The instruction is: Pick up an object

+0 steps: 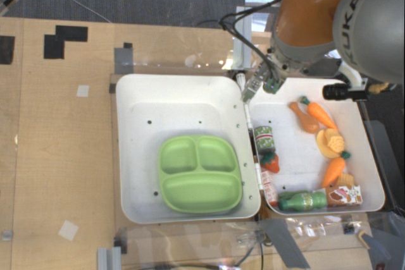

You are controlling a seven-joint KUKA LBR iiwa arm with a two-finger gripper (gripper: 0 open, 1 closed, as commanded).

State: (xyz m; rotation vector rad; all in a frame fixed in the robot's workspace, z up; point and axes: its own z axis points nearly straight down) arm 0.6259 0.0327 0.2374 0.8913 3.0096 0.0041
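While the tool (262, 83) hangs over the right bin's (373, 167) far-left corner, grip state impossible to tell, the nearest toy, a small can (262, 136), warrants a straight, centred descent.

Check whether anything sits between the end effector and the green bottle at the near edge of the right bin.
Yes. The end effector hangs over the bin's far left corner; a small can and a strawberry lie along the left wall between it and the green bottle.
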